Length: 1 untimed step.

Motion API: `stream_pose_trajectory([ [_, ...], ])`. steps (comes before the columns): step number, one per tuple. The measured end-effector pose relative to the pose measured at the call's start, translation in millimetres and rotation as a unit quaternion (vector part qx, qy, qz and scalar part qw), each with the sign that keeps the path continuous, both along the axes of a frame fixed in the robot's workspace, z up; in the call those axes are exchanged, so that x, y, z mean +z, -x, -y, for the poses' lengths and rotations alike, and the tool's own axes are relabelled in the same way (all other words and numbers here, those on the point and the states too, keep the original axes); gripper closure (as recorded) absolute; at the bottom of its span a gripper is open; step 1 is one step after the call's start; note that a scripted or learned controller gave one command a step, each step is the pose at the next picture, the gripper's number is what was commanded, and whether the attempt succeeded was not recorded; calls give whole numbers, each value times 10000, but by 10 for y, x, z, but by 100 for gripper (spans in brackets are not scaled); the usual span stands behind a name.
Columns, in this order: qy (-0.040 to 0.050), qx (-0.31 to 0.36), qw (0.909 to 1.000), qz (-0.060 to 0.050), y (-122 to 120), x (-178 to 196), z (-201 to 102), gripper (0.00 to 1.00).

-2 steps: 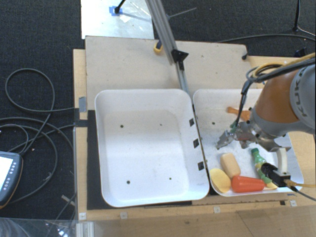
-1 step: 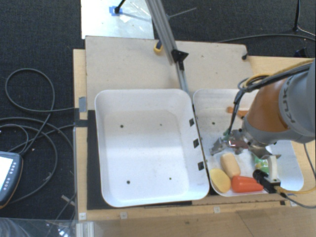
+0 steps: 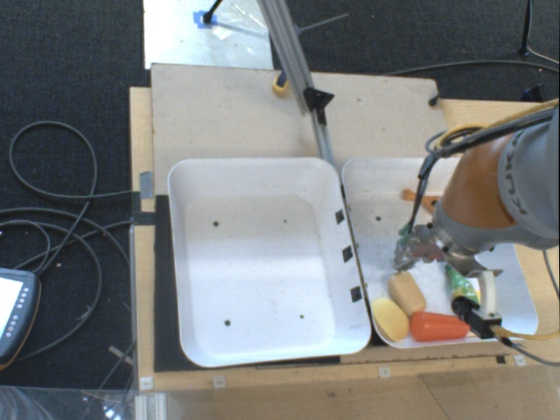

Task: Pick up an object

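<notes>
Arm: grey rounded casing, KUKA lettering partly visible.
Band: orange, wide, above wrist.
Cables: 1 black, 1 yellow, looped beside band.

One camera sits high above the bench and looks down at a slant on both white bins, from fairly far away.

Lighting was even and bright overhead; white bins slightly blown out, soft shadows, overall frame a bit soft.
</notes>
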State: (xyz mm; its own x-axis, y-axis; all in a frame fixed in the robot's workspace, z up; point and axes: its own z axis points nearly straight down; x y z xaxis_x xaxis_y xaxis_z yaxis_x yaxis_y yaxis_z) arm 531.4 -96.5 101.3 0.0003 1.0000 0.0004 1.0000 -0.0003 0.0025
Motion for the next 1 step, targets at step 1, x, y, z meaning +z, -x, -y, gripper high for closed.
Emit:
stream_pose_trajectory([
  [1,6,32,10000,23,-116,551,-37,100],
])
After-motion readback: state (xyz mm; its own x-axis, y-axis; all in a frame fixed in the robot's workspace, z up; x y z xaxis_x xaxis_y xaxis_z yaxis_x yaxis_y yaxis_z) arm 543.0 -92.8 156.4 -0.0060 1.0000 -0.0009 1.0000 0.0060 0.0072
